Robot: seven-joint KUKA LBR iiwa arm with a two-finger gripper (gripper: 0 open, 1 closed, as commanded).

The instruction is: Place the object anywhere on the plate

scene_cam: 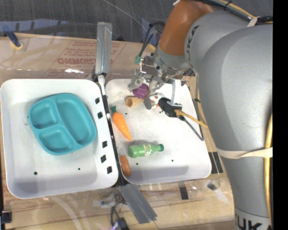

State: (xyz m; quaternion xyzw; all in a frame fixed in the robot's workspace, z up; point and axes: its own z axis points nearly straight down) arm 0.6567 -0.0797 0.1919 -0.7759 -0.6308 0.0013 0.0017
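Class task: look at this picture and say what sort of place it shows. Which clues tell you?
Probably a robotics lab test bench. A grey arm reaches over two white bins; the left holds a blue divided plate, the right toy food: a carrot and green bottle.

Looks like a robotics lab cell, not a home or kitchen. Evidence: big grey industrial arm (pixel 235 95) with orange band (pixel 180 20) and exposed cabling reaching in from the right. Two shallow white bins side by side, left bin (pixel 19 176) and right bin (pixel 192 162), split by a metal divider strip (pixel 103 47) with black clips. Bench underneath is covered in clear plastic sheeting (pixel 53 51) with printed red text, taped at the corners. Contents are toy props: teal sectioned plate (pixel 62 122), plastic carrot (pixel 121 125), small green bottle (pixel 145 150). Dark carpet-like floor (pixel 48 4) beyond the bench.
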